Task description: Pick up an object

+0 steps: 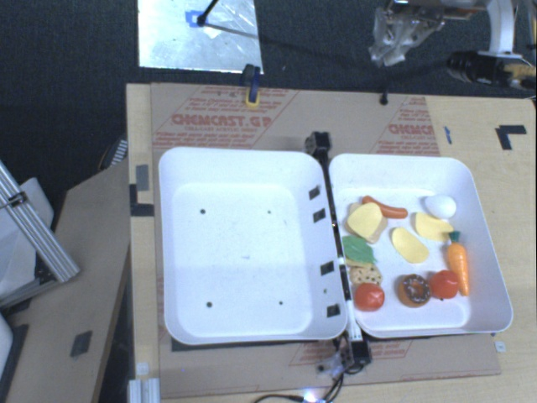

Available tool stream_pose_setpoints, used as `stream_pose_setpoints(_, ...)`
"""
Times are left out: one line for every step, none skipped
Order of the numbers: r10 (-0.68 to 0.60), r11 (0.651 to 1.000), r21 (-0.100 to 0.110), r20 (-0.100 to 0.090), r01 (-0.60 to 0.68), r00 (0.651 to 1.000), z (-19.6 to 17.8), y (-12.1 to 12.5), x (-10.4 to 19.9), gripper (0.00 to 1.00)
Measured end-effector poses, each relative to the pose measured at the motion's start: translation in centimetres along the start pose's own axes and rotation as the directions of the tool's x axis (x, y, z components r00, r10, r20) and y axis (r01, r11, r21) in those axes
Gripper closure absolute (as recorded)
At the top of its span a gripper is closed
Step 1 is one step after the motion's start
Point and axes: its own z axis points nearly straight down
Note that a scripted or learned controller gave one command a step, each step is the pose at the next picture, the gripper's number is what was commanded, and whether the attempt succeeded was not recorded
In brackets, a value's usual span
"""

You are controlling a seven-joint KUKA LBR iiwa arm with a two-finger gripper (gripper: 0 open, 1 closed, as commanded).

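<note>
- No object is seen in the left bin (243, 250).
- The toy foods are grouped in the right bin (482, 250): a yellow slice (367, 222), a tomato (368, 296), a doughnut (414, 290), a carrot (457, 263). None is lifted, so the pick is judged not yet begun.
- The gripper (394, 44) is held high beyond the bench, well apart from the bins; nothing is gripped, and its opening cannot be told.

Two bins (235, 162), ten toy foods (408, 250)
</note>
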Motion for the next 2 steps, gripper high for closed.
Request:
stream_pose_setpoints(-0.003,1.0,0.009,-0.001,0.004,1.0,-4.6,-2.5,4.8,1.0)
stream_pose_setpoints(-0.003,0.999,0.033,0.002,0.003,1.0,14.8,-6.1,9.8,1.0)
